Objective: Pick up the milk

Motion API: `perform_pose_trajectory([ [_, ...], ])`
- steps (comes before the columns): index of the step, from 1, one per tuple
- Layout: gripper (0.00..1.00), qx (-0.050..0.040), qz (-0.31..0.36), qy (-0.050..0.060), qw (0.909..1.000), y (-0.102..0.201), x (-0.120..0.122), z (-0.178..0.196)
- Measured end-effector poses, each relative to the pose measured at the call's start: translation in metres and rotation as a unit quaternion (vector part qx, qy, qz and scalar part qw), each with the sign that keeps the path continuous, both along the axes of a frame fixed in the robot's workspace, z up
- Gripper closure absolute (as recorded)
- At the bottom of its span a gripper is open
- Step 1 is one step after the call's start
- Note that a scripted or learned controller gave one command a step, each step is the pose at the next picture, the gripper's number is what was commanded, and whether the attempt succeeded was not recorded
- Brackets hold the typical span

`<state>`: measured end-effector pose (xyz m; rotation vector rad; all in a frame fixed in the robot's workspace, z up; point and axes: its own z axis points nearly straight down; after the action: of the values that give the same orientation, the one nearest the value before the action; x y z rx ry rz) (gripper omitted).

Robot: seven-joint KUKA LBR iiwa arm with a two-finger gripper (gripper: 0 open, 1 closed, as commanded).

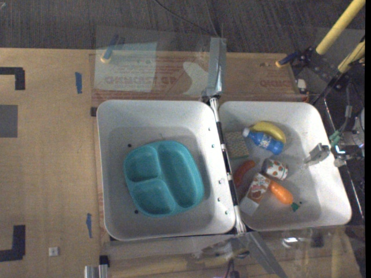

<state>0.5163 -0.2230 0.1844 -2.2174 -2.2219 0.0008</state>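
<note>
Two shallow white plastic bins sit side by side on the bench. The left bin [110,126] holds a teal divided plate [164,178], rounded at the corners, with three smooth compartments, lying near the middle of the bin floor.

The right bin [330,207] holds the small items, all crowded toward its left wall. A blue and white bottle [264,140] lies on its side toward the back, with a yellow banana [271,129] curved just behind it and touching it. A rough greenish sponge-like square [236,143] rests against the left wall. Nearer the middle lies a red sausage-shaped piece [244,171], and beside it a small round patterned cup [275,168]. The milk [255,192], a small white and brown carton, lies tilted toward the front left corner of this bin, and an orange carrot [281,193] touches its right side.

The gripper [316,153] hangs over the right edge of the right bin, well apart from the milk, with nothing visibly held. From here I cannot tell how the claw is set.
</note>
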Motion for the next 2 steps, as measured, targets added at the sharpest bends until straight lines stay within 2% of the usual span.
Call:
perform_pose_trajectory([
  [1,0.0,0.0002,0.142,0.0,0.9899,0.088,0.026,-0.057],
  [2,0.0,-0.0117,0.234,-0.029,0.9718,0.09,0.014,-0.076],
])
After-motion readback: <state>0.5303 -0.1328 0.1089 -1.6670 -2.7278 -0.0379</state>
